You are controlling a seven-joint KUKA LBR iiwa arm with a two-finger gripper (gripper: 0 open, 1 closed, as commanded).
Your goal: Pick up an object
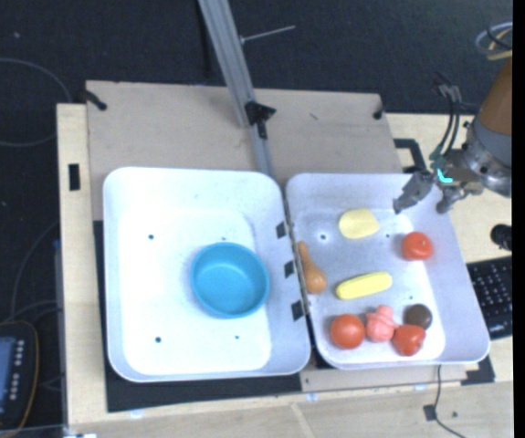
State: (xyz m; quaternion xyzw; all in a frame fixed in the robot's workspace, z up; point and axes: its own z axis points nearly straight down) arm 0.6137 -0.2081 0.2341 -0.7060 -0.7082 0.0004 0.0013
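Note:
My gripper (428, 197) hovers over the right bin's (321, 194) upper right corner with its two fingers spread open and nothing between them. Below it in that bin lie a pale yellow lump (359, 224), a small red ball (416, 245), a long yellow piece (363, 286), an orange carrot-like stick (311, 269) by the left wall, a red tomato (347, 330), a pink piece (381, 323), a red item (408, 338) and a dark brown ball (417, 316).
The left bin (152, 199) holds a blue bowl (230, 279). A grey metal pole (230, 62) slants up from between the bins. A black keyboard (492, 292) lies to the right of the right bin.

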